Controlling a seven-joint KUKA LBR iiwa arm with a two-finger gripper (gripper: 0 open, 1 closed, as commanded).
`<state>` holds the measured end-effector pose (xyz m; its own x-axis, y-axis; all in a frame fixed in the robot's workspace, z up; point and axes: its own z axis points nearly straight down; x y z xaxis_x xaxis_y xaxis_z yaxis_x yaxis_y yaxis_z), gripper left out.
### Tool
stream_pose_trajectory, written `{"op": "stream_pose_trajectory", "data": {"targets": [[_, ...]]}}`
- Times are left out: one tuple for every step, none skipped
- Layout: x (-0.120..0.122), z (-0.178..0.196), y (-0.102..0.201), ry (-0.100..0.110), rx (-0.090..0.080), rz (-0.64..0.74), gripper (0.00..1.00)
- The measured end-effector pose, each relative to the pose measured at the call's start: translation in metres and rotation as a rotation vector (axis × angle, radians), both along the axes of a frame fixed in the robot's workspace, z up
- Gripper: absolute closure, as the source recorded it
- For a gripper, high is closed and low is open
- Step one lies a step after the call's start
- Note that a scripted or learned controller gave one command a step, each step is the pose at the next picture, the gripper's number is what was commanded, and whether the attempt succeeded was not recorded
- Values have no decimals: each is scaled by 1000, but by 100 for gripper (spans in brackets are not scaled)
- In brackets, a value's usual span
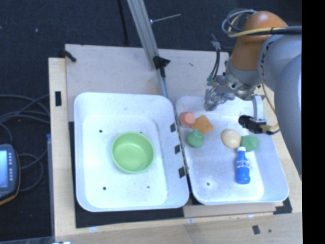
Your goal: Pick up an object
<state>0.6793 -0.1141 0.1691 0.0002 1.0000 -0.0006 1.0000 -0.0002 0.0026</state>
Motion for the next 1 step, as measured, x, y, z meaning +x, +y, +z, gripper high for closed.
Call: {"op": "stream_pose_trajectory", "data": {"targets": [[8, 60, -4, -3, 0, 0, 100]]}}
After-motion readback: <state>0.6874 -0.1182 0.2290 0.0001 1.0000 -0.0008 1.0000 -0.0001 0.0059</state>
